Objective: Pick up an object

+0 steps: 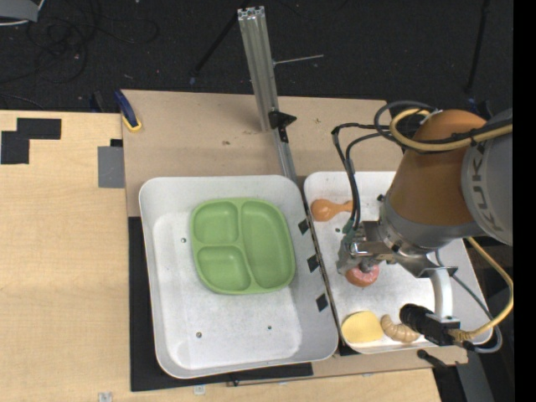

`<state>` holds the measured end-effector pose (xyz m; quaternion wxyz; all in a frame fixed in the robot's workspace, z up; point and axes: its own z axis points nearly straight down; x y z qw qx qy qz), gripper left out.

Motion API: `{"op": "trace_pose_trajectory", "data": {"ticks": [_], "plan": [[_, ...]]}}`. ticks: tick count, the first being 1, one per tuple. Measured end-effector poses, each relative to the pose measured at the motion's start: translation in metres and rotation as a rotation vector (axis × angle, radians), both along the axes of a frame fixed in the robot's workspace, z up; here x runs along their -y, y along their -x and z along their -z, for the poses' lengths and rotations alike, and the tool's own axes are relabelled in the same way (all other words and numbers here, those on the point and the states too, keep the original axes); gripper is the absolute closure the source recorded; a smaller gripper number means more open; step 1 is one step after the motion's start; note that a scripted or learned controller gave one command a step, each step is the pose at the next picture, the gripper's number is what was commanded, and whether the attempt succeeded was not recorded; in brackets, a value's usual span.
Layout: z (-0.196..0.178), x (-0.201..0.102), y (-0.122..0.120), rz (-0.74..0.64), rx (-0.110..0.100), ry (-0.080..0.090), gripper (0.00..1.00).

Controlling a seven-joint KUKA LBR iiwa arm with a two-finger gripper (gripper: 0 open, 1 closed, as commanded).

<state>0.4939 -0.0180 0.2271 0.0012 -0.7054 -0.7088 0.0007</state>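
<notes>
Jaws [362, 262] directly over red object [365, 275] in right bin [381, 180]; grip state cannot tell.

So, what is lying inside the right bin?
In the right bin: an orange piece, a red thing beneath the gripper, a yellow round piece, a tan piece. The arm covers the bin's middle.

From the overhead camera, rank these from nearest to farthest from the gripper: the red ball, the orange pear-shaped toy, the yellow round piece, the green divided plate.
From the gripper in the right bin:
1. Red ball, right beneath it.
2. Orange pear-shaped toy, toward the bin's back left corner.
3. Yellow round piece, at the bin's front edge; nearly tied with the toy.
4. Green divided plate, in the left bin.
</notes>
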Motion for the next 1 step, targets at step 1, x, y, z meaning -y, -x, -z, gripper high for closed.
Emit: {"op": "trace_pose_trajectory", "data": {"ticks": [1], "plan": [[-0.0092,-0.0537,-0.0070,-0.001,0.000,0.000,1.00]]}}
